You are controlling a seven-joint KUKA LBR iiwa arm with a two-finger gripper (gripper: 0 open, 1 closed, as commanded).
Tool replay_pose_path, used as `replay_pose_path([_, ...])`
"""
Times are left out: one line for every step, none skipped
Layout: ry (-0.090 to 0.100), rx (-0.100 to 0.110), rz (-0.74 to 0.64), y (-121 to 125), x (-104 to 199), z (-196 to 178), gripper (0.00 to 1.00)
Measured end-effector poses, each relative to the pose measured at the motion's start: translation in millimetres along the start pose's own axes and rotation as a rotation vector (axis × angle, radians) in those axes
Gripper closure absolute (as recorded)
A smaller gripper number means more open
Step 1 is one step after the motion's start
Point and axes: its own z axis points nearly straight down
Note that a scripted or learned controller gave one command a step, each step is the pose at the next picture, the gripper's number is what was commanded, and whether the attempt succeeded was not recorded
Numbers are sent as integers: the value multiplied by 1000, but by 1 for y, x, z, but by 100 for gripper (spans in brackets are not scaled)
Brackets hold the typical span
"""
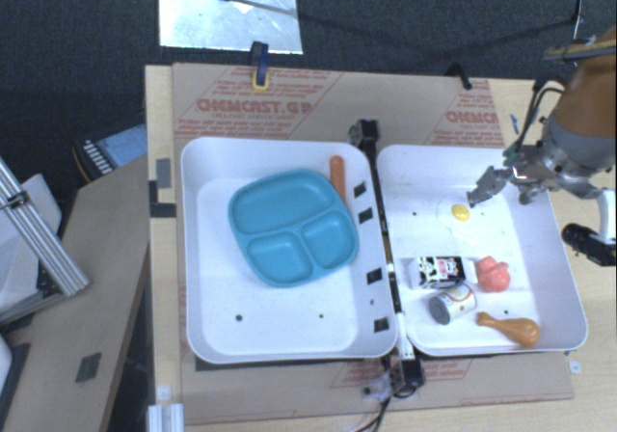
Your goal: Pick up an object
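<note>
Dark carpet surrounds a counter (453, 97) covered with brown printed cardboard, seen from above at a slant. Two shallow white bins sit side by side on it.

Inside the left white bin (207, 228) lies a blue plastic divided plate (292, 226) with three compartments, and a thin orange carrot-shaped toy (337, 176) rests just beyond the plate's far right edge.

Inside the right white bin (415, 175) are five small things. A small yellow rounded plastic piece (461, 212) lies near the bin's middle, apart from the rest. Toward the near side sit a black-and-white printed carton (441, 271), a pink lumpy toy (493, 273) just to its right, a small grey-and-white can lying on its side (450, 303), and a tan drumstick-shaped toy (511, 326) at the near right.

A grey robot arm with an orange band (583, 117) reaches in from the right. Its hand (482, 191) hangs over the right bin, just beyond the yellow piece, with nothing between its fingers; whether they are spread or closed cannot be told.

The yellow piece is the likeliest target, being closest to the hand. It looks light, hard and smooth, so it could roll or squirt out of a pinch. Closing across its widest middle, low against the bin floor, seems the safest hold.
</note>
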Motion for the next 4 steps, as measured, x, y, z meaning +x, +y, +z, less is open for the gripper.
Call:
replay_pose_path([0,0,5,0,-9,47,0])
replay_pose_path([0,0,5,0,-9,98,0])
replay_pose_path([-1,-5,5,2,-9,85,100])
replay_pose_path([0,-3,4,-4,-7,40,100])
